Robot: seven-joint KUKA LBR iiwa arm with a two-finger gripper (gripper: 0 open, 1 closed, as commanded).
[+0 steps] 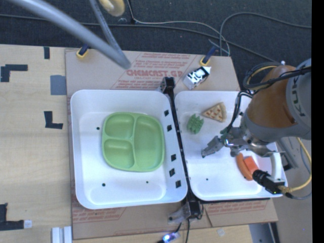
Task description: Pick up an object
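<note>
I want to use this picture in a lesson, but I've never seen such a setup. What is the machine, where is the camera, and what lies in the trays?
One camera looks down at a slant on two white bins. The grey and orange robot arm reaches in from the right; its gripper hangs over the right bin, holding nothing that I can see. That bin holds a pizza slice, a green toy and a carrot. The left bin holds a green divided plate.
</note>
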